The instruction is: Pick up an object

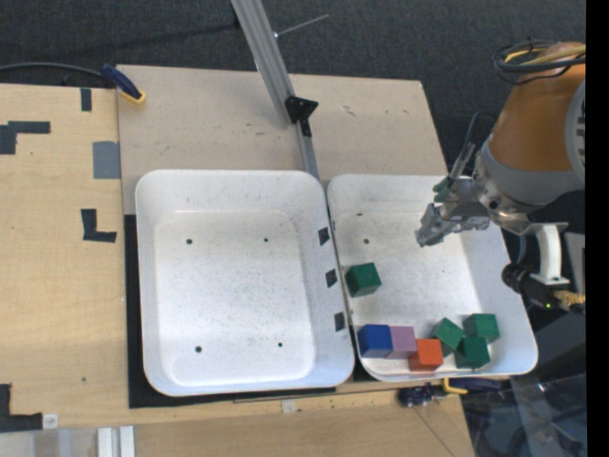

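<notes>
My gripper [430, 233] hangs over the upper right part of the right bin [400, 198], pointing down and left, with nothing visible between its tips. A lone green cube [363, 279] lies in the right bin, down and left of the gripper and well apart from it. Along the bin's front edge sit a blue cube [375, 340], a pale purple cube [402, 339], an orange cube [427, 353] and three green cubes [469, 337] bunched at the front right corner.
The left bin [157, 255] stands beside the right one, their rims touching. A slanted metal bar [266, 46] with a black clamp [301, 109] runs down to the bins' shared back edge. The arm's orange band [538, 122] fills the right side.
</notes>
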`<state>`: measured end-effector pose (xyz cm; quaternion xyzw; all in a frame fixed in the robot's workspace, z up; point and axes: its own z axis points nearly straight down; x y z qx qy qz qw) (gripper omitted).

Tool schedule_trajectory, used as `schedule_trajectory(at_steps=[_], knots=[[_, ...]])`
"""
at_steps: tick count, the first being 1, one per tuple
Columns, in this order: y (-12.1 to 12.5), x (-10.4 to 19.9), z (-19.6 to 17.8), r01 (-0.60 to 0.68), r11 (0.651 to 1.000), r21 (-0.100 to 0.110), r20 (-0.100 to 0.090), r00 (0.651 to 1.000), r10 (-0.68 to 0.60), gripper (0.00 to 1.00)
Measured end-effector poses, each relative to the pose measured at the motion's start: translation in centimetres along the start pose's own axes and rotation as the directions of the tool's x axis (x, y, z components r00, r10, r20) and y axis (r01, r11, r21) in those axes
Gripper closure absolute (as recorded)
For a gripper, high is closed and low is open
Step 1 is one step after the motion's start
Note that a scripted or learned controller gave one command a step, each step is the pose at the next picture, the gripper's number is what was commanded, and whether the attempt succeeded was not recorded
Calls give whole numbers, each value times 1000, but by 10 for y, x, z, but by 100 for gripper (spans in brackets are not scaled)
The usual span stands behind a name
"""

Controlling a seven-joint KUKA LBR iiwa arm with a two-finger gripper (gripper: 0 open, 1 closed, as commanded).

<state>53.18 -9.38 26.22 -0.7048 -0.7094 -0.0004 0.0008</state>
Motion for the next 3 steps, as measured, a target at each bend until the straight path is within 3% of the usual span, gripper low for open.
schedule_trajectory(at_steps=[1, 3], knots=[[-9, 47, 17, -2, 1000, 2, 1, 1000, 2, 100], [-38, 159, 13, 2, 1000, 3, 0, 1000, -2, 100]])
